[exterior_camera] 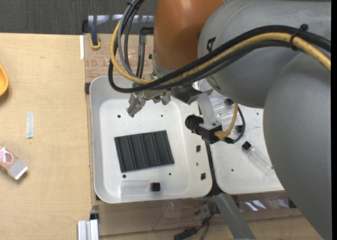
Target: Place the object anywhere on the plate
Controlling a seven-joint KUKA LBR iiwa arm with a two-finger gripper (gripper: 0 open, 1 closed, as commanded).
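A dark ribbed rectangular plate [144, 150] lies flat in the middle of the left white bin [102, 128]. A clear small tube with a black cap [140, 187] rests against that bin's front wall, just below the plate. A second clear tube with a black cap [255, 155] lies in the right bin [247, 181]. My gripper [149, 102] hangs over the back of the left bin, beyond the plate's far edge. Its fingers [134, 107] stand apart with nothing between them. The arm's bulk hides much of the right bin.
Two small black bits [198, 148] lie near the wall between the bins. On the wooden bench to the left are an orange object [2, 82], a small grey strip [29, 126] and a pink-and-white block [11, 163]. Cables loop above the gripper.
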